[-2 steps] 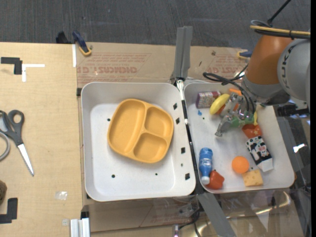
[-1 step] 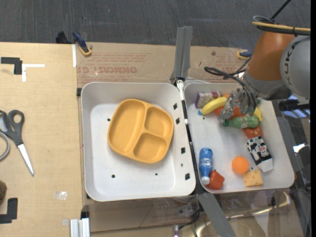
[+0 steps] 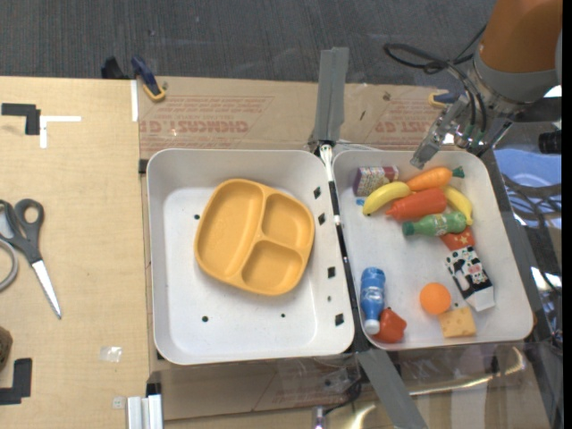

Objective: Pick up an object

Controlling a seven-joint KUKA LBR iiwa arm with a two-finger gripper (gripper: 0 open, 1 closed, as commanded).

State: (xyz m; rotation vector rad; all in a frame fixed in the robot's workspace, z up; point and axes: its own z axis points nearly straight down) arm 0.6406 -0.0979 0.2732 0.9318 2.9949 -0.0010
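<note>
The right bin (image 3: 509, 239) holds several toy foods. At the back lie a purple can (image 3: 374, 179), a yellow banana (image 3: 386, 195), an orange carrot (image 3: 429, 179), a red pepper (image 3: 418, 206) and a green bottle (image 3: 435, 226). Nearer the front are a cow-patterned carton (image 3: 469, 275), an orange ball (image 3: 435, 298), a cheese wedge (image 3: 459, 322), a blue bottle (image 3: 372, 291) and a red strawberry (image 3: 391, 326). My gripper (image 3: 444, 146) hangs open over the bin's back right corner, just above the carrot, with nothing between its fingers.
The left bin (image 3: 170, 266) holds a yellow divided plate (image 3: 255, 237). A grey hinge strip (image 3: 332, 96) runs back from between the bins. Scissors (image 3: 31, 248) lie on the wooden bench at the far left. Cables (image 3: 527, 204) hang at the right.
</note>
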